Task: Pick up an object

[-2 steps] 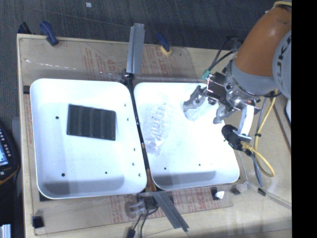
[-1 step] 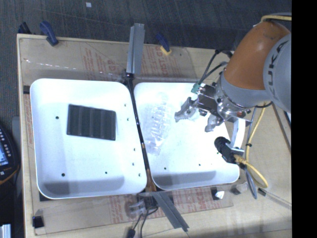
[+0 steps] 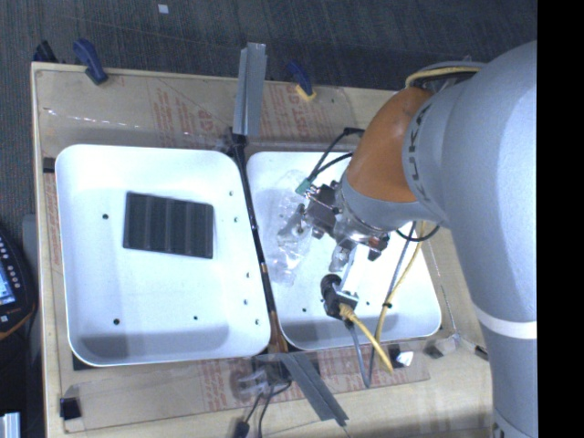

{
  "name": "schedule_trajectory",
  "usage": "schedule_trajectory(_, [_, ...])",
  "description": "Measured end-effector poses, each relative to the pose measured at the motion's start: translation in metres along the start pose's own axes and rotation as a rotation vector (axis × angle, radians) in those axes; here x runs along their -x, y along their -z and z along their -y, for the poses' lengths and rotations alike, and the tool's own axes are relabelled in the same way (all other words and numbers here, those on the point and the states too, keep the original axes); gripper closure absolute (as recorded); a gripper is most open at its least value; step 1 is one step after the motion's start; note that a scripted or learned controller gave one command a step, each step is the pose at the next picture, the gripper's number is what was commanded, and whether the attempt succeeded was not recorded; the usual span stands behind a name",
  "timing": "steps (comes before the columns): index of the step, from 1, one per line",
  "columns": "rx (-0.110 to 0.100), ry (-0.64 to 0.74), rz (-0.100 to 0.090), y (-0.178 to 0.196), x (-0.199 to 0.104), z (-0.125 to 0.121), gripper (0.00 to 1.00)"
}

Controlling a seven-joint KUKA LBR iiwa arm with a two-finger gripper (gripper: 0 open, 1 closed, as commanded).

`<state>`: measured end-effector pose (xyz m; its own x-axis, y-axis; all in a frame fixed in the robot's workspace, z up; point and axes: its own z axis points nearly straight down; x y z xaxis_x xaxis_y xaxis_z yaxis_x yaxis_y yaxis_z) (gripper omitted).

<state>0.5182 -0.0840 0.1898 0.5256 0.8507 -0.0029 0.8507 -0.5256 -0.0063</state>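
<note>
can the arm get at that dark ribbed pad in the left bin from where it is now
Probably yes. The dark ribbed pad lies flat and alone in the left bin, with nothing on it. The gripper is over the right bin, so it must cross the divider between the bins.

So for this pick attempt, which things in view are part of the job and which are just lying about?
Part of the job:
- gripper
- clear plastic object under it
- right bin holding it

Lying about:
- dark ribbed block in the left bin
- blue clamps on the bench edge
</note>
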Motion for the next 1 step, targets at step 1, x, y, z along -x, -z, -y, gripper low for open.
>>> schedule_trajectory(1, [0.004,0.087,-0.003,0.0113,0.0471,-0.0496,0.0])
